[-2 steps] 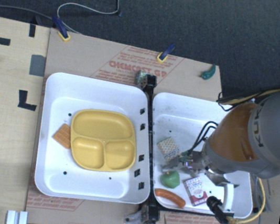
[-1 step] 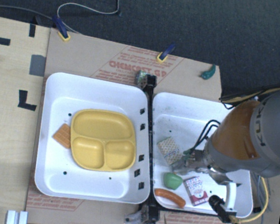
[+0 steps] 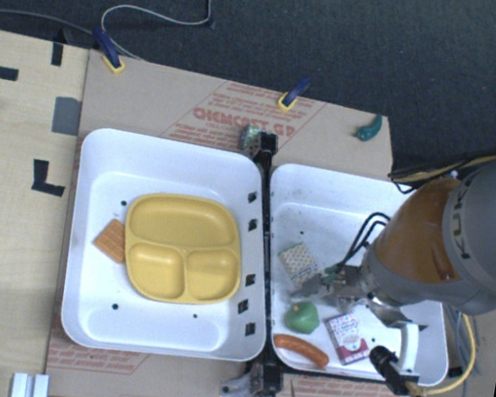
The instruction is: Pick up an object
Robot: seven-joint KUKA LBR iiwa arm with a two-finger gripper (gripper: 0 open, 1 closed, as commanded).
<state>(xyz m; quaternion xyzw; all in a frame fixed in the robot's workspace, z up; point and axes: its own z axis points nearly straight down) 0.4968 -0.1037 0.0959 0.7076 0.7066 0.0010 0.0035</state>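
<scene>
I have the hand (image 3: 332, 285) low in the right bin (image 3: 434, 215), over the clutter; I cannot tell its grip state. Likely target, the green object (image 3: 302, 317), lies just beneath it, between the patterned packet (image 3: 298, 261) and the sausage (image 3: 301, 349). Yellow tray (image 3: 183, 248) sits in the left bin (image 3: 101, 178), untouched.

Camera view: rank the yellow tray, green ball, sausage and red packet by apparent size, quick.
1. Yellow tray, by far the largest.
2. Sausage, red packet and green ball: too alike to rank.
</scene>
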